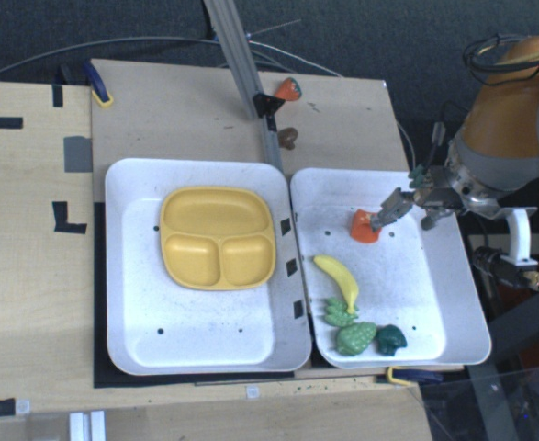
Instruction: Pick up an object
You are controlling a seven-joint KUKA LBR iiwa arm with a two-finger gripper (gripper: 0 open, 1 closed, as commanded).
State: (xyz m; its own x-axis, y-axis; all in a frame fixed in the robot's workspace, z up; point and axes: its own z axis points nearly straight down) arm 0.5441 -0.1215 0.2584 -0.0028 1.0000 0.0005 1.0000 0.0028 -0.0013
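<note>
The gripper (386, 217) reaches into the right bin (453, 274) from the bin's right edge, its dark fingers pointing left and down toward a small orange-red object (364, 228). The fingertips sit right at that object's upper right side, seemingly touching it; whether they are clenched on it or released I cannot tell, since the fingers blur together at this angle.

The orange-red object lies in the upper middle of the right bin, nearer the far edge than the near one. Below it, toward the bin's left edge, lies a yellow banana (340, 281), slanting down to the right. Just under the banana's lower end, in the near left corner, are two green leafy pieces (348, 329) touching one another, and just beside them to the right a darker green lump (390, 339).

The left bin (131, 274) carries a yellow divided plate (218, 237) with three compartments, set in its upper middle part, close to the right edge.
</note>
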